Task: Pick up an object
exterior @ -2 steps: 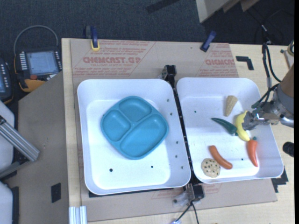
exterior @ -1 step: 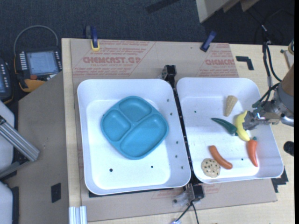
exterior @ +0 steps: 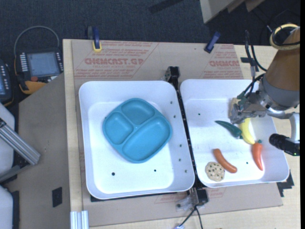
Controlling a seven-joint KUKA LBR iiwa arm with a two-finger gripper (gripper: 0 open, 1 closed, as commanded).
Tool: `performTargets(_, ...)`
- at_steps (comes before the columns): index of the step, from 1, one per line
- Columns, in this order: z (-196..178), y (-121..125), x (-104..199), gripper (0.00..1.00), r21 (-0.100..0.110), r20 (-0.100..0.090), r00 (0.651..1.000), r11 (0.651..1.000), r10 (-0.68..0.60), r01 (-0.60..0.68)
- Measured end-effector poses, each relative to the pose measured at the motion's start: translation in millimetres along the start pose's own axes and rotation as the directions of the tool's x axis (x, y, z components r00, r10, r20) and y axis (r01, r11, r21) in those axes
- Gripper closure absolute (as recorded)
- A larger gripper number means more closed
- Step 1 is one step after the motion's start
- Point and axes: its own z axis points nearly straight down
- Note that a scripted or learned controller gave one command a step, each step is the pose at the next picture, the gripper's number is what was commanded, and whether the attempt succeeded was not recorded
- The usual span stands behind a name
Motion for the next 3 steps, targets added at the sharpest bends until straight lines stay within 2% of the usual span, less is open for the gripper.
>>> performTargets(3,-20,44,165,1.00,0.001,-0.001,1.000,1.000,0.001,-0.001)
